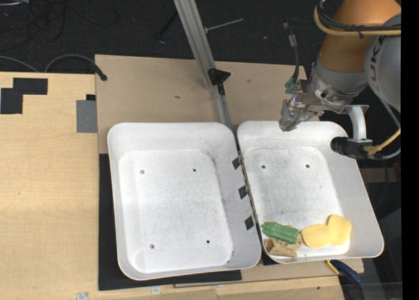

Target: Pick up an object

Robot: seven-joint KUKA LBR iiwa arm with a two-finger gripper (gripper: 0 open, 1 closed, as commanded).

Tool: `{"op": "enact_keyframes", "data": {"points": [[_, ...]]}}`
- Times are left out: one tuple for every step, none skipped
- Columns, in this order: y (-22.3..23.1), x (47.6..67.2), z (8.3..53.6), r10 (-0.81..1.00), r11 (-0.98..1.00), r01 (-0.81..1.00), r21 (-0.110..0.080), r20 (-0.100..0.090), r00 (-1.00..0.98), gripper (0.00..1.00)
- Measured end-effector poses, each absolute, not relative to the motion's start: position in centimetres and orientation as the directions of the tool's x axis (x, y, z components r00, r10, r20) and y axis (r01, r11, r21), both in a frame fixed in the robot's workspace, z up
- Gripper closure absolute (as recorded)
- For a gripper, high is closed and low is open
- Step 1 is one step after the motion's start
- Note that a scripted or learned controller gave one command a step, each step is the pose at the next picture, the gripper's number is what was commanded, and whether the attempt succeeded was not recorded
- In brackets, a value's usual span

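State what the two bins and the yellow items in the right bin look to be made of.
Bins: likely moulded plastic, matte white, with rounded rims and dark scuff speckles. Yellow items: probably soft foam or rubber, smooth, dull, rounded; too small to be sure.

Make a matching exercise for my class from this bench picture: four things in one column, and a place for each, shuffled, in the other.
Things
1. hand
2. green object
3. yellow object
4. metal rail

Places
A. near edge of the right bin, right of the green piece
B. over the right bin's far rim
C. slanting across the bench behind the bins
D. near edge of the right bin, by the divider

Pairs: 1-B, 2-D, 3-A, 4-C
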State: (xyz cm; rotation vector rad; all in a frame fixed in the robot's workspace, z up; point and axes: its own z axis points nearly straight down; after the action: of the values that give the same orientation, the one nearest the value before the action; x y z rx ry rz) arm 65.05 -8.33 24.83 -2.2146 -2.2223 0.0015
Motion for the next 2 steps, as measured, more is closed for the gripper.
{"op": "enact_keyframes", "data": {"points": [[-3.2, 65.6, 25.4, 1.0, 0.004, 1.0, -0.001, 0.002, -0.004, 1.0], [1.9, 66.1, 25.7, 1.0, 0.004, 1.0, 0.0, 0.002, -0.004, 1.0]]}}
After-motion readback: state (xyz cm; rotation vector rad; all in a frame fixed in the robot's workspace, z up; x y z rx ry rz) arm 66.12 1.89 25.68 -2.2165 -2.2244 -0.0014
